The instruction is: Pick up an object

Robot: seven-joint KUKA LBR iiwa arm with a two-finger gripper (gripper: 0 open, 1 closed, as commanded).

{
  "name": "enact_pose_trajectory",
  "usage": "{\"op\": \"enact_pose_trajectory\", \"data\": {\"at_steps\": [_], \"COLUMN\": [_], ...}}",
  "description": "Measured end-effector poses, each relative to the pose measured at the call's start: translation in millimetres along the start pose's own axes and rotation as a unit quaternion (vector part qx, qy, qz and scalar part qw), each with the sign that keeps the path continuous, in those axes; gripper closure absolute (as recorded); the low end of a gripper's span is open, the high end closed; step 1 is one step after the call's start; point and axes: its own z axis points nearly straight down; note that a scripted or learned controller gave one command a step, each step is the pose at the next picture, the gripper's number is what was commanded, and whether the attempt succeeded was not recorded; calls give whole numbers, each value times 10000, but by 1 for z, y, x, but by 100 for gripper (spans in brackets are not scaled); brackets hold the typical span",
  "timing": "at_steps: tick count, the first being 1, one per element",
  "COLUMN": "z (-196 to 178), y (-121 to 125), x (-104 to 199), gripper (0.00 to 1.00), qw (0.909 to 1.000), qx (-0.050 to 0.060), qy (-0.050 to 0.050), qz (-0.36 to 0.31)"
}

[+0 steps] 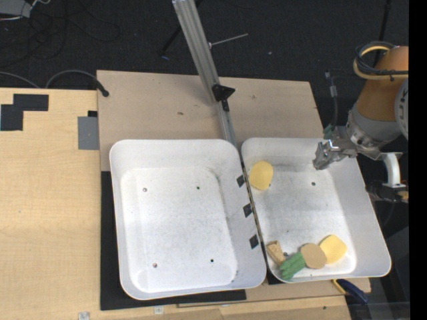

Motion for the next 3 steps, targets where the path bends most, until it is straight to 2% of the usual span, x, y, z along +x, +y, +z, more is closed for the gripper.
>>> {"op": "enact_pose_trajectory", "data": {"at_steps": [1, 2, 3], "z": [-54, -60, -63], "y": [1, -23, -32], "x": [-1, 54, 112], "gripper": [100, 100, 100], "qw": [10000, 10000, 10000], "qx": [-2, 38, 40], "qy": [-4, 18, 22], "qz": [3, -6, -9]}}
